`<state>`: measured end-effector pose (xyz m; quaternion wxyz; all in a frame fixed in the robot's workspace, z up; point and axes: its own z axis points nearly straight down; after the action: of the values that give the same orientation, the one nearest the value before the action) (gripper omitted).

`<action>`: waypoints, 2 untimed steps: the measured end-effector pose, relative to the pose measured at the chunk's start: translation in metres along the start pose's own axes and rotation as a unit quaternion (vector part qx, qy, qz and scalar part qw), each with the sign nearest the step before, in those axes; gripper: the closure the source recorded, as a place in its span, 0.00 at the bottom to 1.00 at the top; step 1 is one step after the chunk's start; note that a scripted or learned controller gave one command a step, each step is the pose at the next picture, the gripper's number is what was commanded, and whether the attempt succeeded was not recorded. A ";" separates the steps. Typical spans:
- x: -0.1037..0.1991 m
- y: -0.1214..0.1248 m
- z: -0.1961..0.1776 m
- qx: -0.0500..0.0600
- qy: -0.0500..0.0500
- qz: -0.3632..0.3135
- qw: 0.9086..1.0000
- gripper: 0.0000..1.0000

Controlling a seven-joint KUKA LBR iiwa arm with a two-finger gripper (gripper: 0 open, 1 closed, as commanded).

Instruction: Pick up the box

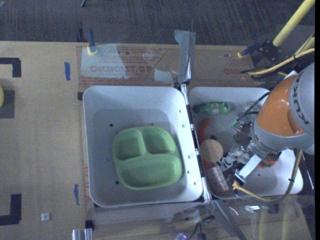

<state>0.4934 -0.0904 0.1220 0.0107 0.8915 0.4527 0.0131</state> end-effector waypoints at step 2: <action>0.060 0.043 -0.069 0.015 -0.015 0.357 0.934 1.00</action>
<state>0.5610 -0.0671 0.1931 -0.0013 0.9945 0.1049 -0.0037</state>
